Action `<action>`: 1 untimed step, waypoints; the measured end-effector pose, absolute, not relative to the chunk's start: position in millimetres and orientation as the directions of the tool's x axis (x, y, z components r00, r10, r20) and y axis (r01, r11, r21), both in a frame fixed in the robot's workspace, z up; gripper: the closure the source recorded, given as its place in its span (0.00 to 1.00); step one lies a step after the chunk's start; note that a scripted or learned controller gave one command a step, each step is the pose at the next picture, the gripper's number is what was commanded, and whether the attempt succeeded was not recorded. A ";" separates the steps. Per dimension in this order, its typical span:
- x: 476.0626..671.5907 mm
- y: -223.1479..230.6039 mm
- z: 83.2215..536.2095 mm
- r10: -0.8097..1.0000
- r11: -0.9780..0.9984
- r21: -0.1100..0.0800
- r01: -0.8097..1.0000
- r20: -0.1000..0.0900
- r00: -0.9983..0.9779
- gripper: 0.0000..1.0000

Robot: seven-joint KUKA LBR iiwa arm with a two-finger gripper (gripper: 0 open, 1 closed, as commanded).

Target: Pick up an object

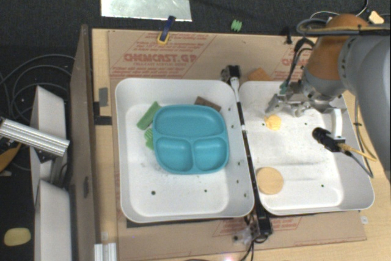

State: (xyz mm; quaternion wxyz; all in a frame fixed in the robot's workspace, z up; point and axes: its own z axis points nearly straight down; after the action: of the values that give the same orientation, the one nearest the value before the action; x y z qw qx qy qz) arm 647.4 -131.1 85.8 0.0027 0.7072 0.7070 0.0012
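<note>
In the right bin, a small yellow object lies near the left wall, and a flat tan disc rests near the front left corner. My gripper hangs over the back of this bin, just behind and to the right of the yellow object, open with nothing between its fingers. In the left bin a blue divided tray fills the middle. Green pieces stick out from under its left side, and a brown piece shows at its back edge.
The grey arm with its orange band comes in over the right bin's back right corner. A black divider rail runs between the bins. A tan piece lies on the cardboard behind the right bin.
</note>
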 end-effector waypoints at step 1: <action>627.8 -84.2 84.2 1.000 0.007 0.000 1.000 0.001 -0.007 0.00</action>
State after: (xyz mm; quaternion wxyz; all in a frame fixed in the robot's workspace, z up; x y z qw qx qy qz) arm 627.8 -84.2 84.2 -0.0006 0.7046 0.7096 0.0004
